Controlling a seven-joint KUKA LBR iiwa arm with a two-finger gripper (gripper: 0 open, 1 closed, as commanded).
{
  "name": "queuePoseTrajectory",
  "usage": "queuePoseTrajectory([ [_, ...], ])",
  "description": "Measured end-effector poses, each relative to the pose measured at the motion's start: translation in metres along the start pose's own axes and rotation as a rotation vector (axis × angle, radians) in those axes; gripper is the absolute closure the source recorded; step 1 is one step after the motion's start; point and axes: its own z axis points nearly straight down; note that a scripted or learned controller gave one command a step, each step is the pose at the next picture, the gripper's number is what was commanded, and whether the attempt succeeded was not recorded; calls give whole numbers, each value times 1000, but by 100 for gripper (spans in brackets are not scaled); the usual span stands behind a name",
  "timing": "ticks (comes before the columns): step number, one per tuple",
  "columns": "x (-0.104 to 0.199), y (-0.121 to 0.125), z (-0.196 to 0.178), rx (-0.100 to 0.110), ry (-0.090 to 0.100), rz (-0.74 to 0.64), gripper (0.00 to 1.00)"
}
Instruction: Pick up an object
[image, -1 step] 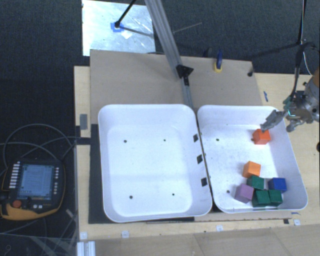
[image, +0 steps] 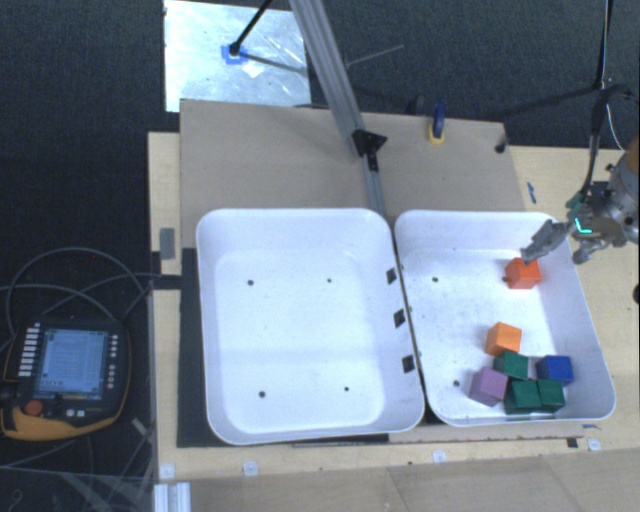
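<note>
A red-orange cube (image: 521, 272) lies in the right bin (image: 450, 250), near its far right corner. My gripper (image: 554, 257) hangs over the bin's right rim, just above and to the right of that cube, with its fingers spread open and nothing between them. The left fingertip (image: 531, 254) is close to the cube's top edge. Toward the bin's near right corner sit an orange cube (image: 503, 338), a green cube (image: 515, 365), a blue cube (image: 556, 369), a purple cube (image: 489, 385) and a dark green block (image: 531, 397), packed close together.
The left bin (image: 215, 300) adjoins the right one along a shared middle wall. A metal pole (image: 340, 90) slants down to the back edge between the bins. A teach pendant (image: 65, 375) with cables lies on the floor at the left.
</note>
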Motion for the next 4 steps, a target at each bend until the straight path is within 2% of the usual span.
queuePoseTrajectory([
  [1, 1, -4, 42, 4, 0, 3, 0],
  [3, 5, 6, 163, 5, 1, 1, 0],
  [4, 4, 8, 148, -3, 0, 0, 100],
])
